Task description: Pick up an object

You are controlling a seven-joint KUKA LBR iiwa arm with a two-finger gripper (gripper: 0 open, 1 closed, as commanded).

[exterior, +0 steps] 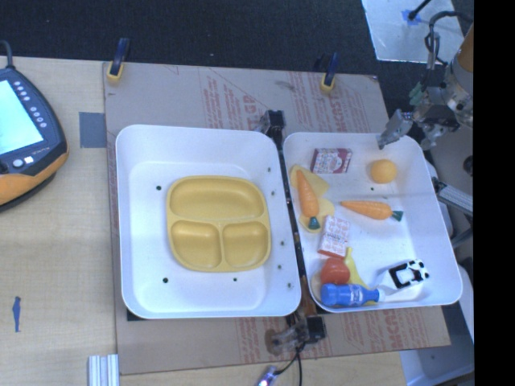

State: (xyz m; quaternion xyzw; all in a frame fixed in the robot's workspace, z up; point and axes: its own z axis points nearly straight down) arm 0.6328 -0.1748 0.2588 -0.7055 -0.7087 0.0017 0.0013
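My gripper (412, 132) hangs over the far right corner of the right bin (434, 240), with its fingers (392, 129) spread open and nothing between them. An orange ball (383, 170) lies just below it in the bin, apart from it. The same bin holds a carrot (370, 210), a second carrot (306, 197) lying on a yellow piece, a red and white packet (331, 161), another packet (335, 234), a red object (335, 269), a blue bottle (348, 296) and a black and white object (409, 274).
The left bin (137, 215) holds a yellow divided plate (218, 221). An orange and grey control pendant (20, 135) lies at the bench's left edge. Two clamps (117, 59) (328, 67) hold the board at the back.
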